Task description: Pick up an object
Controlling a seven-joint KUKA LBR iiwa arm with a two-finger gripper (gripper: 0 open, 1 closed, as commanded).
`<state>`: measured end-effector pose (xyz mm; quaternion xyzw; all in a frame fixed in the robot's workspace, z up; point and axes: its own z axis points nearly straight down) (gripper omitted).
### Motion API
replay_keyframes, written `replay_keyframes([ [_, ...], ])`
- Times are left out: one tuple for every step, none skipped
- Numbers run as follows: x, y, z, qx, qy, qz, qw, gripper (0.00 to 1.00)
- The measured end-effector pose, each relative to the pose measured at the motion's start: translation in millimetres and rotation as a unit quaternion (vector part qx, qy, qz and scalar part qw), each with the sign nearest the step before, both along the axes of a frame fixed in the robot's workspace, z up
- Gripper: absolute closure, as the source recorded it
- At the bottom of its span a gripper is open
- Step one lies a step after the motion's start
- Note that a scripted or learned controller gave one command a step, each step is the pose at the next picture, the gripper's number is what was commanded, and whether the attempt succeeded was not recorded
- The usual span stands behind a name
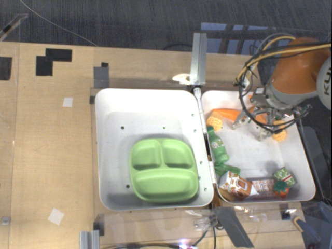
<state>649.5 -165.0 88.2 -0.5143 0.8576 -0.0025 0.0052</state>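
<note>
Gripper (258,127) hangs low in the right bin (306,162), whether open or closed I cannot tell. Orange objects (226,115) lie just beside it (one partly under the arm). Green tray (163,169) sits in the left bin (106,139).

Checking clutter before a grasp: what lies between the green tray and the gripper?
In the camera view, the bins' divider, then a corn cob and an orange wedge, between green tray and gripper.
</note>
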Motion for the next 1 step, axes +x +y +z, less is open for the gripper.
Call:
replay_keyframes([
  [-5.9,60.2,0.8,0.0006,-0.001,0.029,0.9996,0.0],
])
